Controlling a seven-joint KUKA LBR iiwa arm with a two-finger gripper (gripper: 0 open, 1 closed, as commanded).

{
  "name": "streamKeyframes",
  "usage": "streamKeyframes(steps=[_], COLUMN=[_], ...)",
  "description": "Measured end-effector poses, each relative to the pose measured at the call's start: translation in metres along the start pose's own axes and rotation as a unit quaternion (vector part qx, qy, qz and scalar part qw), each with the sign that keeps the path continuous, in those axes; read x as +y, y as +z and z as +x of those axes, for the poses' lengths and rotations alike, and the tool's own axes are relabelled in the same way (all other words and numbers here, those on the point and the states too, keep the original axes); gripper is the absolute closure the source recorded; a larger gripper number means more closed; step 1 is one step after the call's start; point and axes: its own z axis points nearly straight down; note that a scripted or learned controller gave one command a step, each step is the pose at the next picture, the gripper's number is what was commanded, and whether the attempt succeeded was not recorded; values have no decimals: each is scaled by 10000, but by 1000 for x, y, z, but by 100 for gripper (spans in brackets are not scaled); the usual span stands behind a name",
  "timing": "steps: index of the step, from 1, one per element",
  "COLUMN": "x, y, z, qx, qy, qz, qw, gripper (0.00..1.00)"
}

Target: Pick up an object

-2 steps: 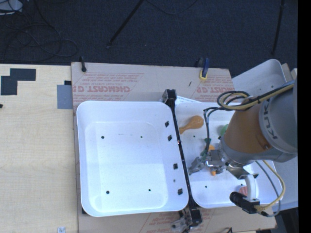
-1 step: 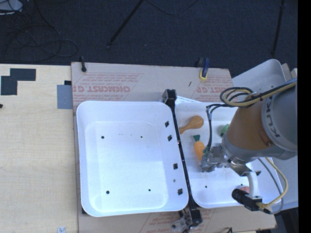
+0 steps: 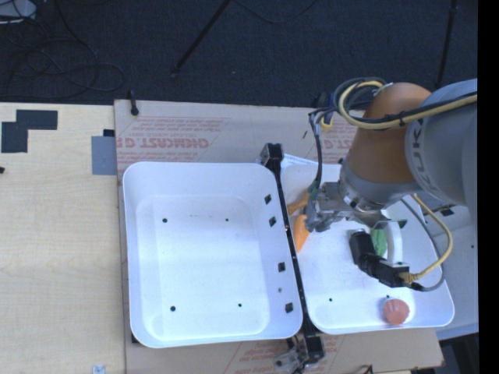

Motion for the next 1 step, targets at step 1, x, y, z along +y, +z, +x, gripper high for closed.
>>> streamKeyframes(steps=[1], x=[40], y=[-127], z=[86], qx=[10], qy=[-14], qz=[-25], qw=[10000], gripper=[100])
